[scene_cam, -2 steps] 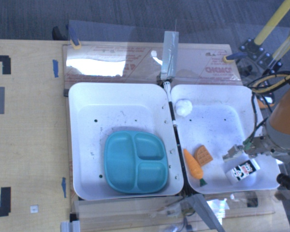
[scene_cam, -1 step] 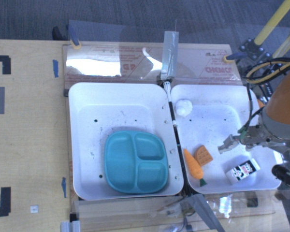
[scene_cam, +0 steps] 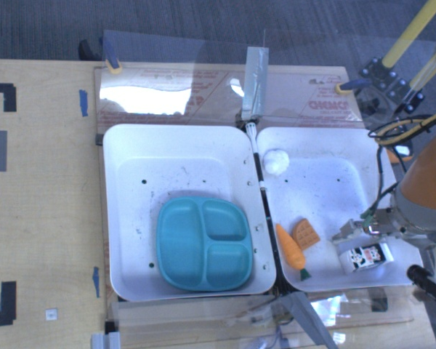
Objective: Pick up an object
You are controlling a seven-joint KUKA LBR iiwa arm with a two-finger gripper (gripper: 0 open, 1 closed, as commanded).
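Note:
In the right bin [scene_cam: 327, 169] lie a white ball [scene_cam: 276, 161] near the far left corner, an orange toy carrot [scene_cam: 291, 250] along the left wall, and a tan waffle-like cracker [scene_cam: 305, 233] just right of the carrot. A small white box with black markings [scene_cam: 367, 257] rests by the bin's near right corner. My gripper [scene_cam: 363, 231] hangs low over the right side of this bin, directly above and behind the white box and to the right of the cracker. Whether it touches the box is unclear.
The left bin [scene_cam: 131, 166] holds a teal divided plate [scene_cam: 203, 243] at its near side. A grey divider clamp [scene_cam: 256, 78] stands behind the bins' shared wall. Cables and yellow struts [scene_cam: 407, 35] crowd the far right, above the arm [scene_cam: 425, 187].

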